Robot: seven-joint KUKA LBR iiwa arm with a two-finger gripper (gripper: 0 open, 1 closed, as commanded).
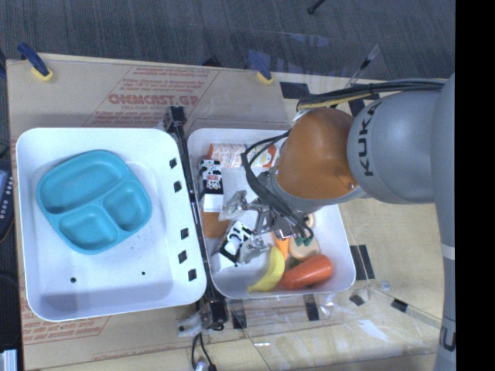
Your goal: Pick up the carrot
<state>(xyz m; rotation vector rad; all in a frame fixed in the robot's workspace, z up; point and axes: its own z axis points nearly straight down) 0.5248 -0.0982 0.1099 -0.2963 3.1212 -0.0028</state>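
The carrot (308,270) lies at the near edge of the right bin (346,247), just beside a banana (270,272). Above them hangs the gripper (249,234) — whether spread or pressed together, I cannot tell. Farther left, a blue tray (91,200) sits in the left bin (46,300).

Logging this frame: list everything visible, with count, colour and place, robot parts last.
bins: two, white, side by side on the bench.
divided plate: one, light blue, three compartments, in the left bin.
carrot: one, orange-red, near front edge of the right bin, lying flat.
banana: one, yellow, right bin, just left of the carrot and touching it.
small packages: several, white, orange and black printed, left half of the right bin; exact count unclear.
cardboard sheet: one, tan with red print, under the bins.
clamps: two, blue and yellow, on the cardboard's far edge.
arm: one, grey with orange band, over the right bin.
gripper: one, metallic, above the right bin's clutter, left of the carrot.
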